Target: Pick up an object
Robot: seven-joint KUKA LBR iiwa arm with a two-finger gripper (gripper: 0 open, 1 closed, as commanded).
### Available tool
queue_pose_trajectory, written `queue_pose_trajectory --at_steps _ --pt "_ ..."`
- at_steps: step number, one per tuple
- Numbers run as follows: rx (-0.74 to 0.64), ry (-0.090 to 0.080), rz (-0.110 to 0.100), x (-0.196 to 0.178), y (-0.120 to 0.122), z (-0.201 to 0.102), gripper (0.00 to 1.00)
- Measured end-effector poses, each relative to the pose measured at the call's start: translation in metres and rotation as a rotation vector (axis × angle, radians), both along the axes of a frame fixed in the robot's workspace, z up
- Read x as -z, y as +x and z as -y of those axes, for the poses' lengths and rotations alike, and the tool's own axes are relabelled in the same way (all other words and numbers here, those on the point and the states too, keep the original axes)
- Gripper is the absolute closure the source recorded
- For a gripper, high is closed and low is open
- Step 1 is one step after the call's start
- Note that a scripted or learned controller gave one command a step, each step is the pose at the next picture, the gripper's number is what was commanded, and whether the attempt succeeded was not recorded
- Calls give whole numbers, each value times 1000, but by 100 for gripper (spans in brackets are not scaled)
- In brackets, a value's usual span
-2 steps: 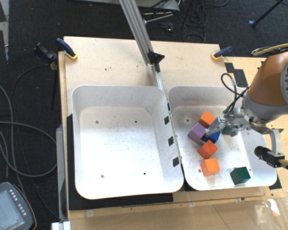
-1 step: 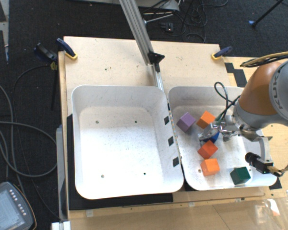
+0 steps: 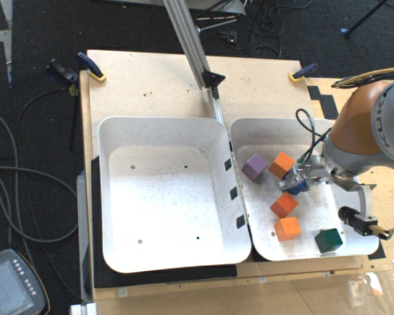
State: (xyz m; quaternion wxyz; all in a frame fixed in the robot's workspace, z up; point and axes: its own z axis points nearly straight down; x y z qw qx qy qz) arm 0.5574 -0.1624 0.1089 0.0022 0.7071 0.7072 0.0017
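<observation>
Progress: the pick looks under way but not finished, as I judge it; the gripper [image 3: 295, 179] is down inside the right bin [image 3: 259, 247], low among the blocks, and nothing is seen lifted clear.
Pincer state: cannot tell (the fingertips are too small and crowded by cables and blocks to read).
Likely target: a small blue object [image 3: 298, 188] lies right at the gripper's tip, partly hidden by it; whether it is gripped cannot be told.
Left to do: secure a block and raise it out of the bin.
Right bin contents: an upper orange block [image 3: 282, 165] just beside the gripper on its far side; a purple block [image 3: 254, 167] a little further from the gripper, toward the bin divider; a red-orange block [image 3: 284, 205] just in front of the gripper; a lower orange block [image 3: 288, 228] beyond that, nearer the front rim; a dark green block [image 3: 329, 240] well apart from the gripper, in the front corner on the arm's side.
Left bin [image 3: 111, 176]: well apart from the gripper, showing bare white floor with dark specks.
</observation>
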Motion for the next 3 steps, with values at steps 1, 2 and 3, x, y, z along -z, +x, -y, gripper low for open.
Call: queue_pose_trajectory --at_steps 1,2,3 --pt "-2 -1 -1 -42 3 1 100" --pt "-3 -1 1 -103 0 -4 100" --pt "-3 -1 0 -146 2 -8 100"
